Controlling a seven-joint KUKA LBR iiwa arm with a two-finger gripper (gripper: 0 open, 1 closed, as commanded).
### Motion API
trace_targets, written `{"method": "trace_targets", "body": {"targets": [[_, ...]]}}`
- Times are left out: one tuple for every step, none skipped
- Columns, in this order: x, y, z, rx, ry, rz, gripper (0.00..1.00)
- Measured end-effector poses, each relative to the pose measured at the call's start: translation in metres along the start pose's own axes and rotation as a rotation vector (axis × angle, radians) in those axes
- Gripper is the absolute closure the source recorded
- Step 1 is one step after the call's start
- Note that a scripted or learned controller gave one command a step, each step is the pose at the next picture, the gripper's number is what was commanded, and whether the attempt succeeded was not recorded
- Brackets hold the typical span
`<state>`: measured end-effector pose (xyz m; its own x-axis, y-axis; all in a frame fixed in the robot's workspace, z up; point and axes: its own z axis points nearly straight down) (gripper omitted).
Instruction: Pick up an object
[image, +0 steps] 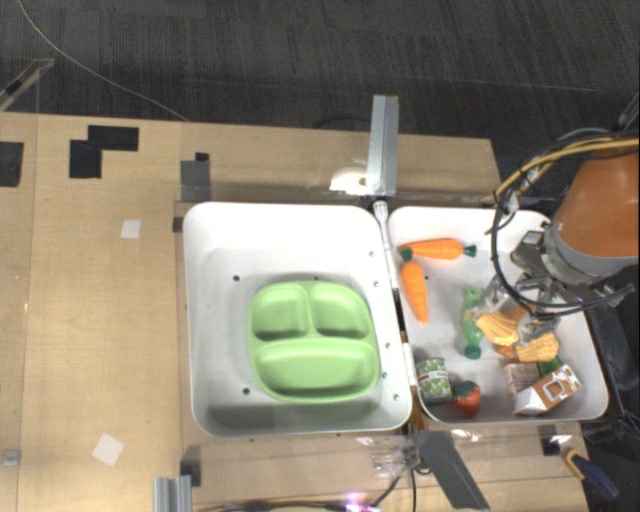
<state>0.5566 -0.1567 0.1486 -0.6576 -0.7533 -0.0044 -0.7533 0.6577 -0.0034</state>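
Observation:
The right bin (440, 222) holds two orange carrots (436, 248) (414, 290), a green vegetable piece (472, 322), yellow and orange food pieces (500, 328) (538, 348), a small green can (433, 380), a red tomato-like item (466, 397) and a small carton (546, 388). The arm comes in from the right, and its gripper (522, 312) reaches down over the yellow food pieces near the bin's right side. The wrist and cables hide the fingers.
The left bin (215, 260) holds a green divided tray (314, 338). A metal post (383, 140) stands at the back between the bins. Wooden bench surface extends to the left.

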Motion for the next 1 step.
{"method": "trace_targets", "body": {"targets": [[-0.0036, 0.0548, 0.0567, 0.009, -0.004, -0.115, 1.00]]}}
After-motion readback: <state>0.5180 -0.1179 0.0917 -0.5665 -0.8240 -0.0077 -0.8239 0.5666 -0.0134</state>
